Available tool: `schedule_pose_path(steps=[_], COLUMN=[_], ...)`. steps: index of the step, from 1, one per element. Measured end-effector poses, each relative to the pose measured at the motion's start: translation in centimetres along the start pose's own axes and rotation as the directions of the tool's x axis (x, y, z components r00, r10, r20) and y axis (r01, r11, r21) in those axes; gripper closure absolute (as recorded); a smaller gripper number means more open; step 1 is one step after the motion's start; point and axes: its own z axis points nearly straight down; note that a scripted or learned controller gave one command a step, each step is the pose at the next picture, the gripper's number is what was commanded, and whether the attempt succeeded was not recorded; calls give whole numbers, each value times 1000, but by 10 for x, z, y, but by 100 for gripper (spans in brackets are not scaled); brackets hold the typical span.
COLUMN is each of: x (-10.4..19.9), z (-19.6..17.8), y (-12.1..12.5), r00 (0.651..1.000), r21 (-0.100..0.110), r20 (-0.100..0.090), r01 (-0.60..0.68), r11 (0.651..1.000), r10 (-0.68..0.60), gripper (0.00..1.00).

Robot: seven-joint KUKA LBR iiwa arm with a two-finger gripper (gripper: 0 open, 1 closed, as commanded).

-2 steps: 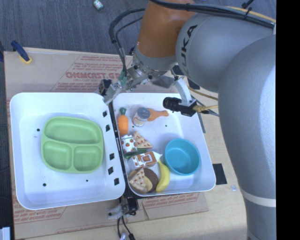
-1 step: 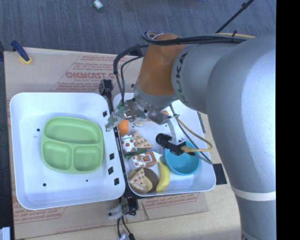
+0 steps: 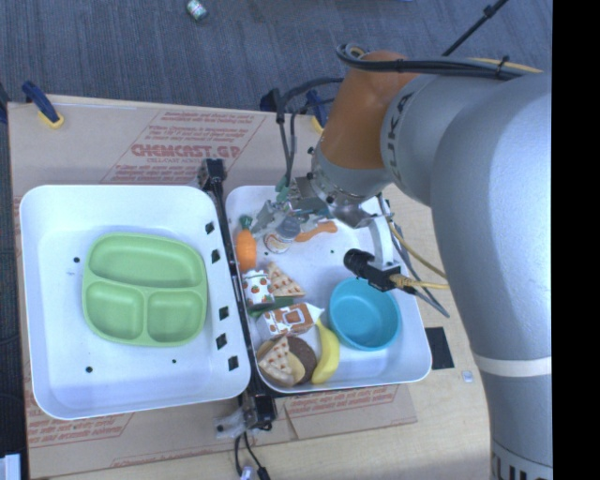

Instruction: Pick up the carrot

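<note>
Robotics lab: arm [image 3: 450,141] over bench bins [image 3: 47,281] of toy food.

A dark grey ribbed carpet [image 3: 122,42] covers the floor along the top of the view, with a small pale scrap [image 3: 196,10] lying on it. The table [image 3: 450,403] is light wood, overlaid with a sheet of brown cardboard [image 3: 178,141] printed in red, and a blue clamp [image 3: 42,103] grips its upper left edge. The light is even and soft.
</note>
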Motion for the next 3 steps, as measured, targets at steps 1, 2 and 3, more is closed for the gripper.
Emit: schedule_pose_path(steps=[1,2,3], x=[-86,-53,11], z=[-41,93,-4], y=[31,32,38], r00=[995,963,913], r21=[-5,13,-3], r20=[1,-6,-6], r01=[-95,-268,-409], r11=[995,963,913], r10=[95,268,409], gripper=[0,0,0])
